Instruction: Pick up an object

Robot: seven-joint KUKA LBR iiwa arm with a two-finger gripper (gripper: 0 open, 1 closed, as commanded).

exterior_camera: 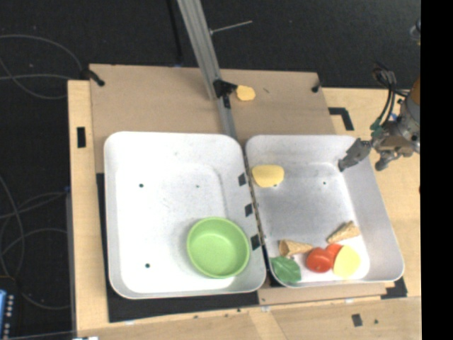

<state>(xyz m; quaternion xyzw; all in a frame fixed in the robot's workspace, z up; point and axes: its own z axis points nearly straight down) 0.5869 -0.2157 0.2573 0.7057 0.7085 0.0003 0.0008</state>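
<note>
Presently the gripper (368, 156) hangs over the far right rim of the right bin (297, 151), fingers (352, 155) spread apart with nothing between them. In that bin, a pale yellow piece (267, 176) lies by the left wall. Near corner: green leaf (286, 268), two cones (294, 247) and (342, 233), red piece (320, 259), yellow round (346, 261). Left bin (141, 154) holds a green bowl (218, 247). A small yellow item (245, 93) sits on the tabletop (283, 112) behind.

Arm's coming in from the right edge, mostly cut off. The gripper (368, 156) hangs low off the wrist, both fingers (352, 156) spread apart and angled down-left, nothing between them.
</note>
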